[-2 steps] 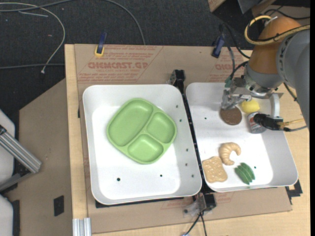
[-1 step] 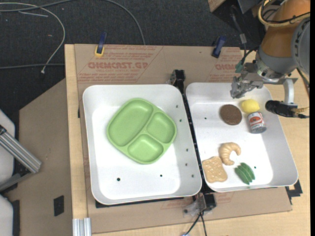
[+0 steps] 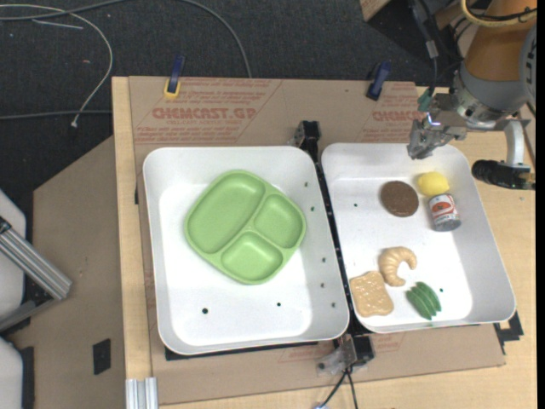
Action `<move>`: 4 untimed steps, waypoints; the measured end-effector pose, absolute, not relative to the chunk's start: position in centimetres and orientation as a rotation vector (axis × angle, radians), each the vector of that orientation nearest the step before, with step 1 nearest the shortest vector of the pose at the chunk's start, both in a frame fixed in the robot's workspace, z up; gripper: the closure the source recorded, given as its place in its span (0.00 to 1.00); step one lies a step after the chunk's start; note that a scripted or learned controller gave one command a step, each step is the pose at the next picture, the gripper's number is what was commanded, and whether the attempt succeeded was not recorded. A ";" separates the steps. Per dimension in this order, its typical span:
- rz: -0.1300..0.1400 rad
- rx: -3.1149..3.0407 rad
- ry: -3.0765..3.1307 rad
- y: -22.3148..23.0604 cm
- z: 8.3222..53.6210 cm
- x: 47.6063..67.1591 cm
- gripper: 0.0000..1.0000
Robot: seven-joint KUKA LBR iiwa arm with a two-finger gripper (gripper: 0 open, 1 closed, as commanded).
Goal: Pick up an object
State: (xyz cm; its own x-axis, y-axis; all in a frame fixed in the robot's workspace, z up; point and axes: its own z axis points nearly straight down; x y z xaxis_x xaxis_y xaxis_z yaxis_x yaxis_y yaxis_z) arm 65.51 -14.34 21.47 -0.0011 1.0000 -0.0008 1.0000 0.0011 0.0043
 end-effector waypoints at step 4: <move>0.003 2.218 2.224 7.1 22.9 65.1 1.00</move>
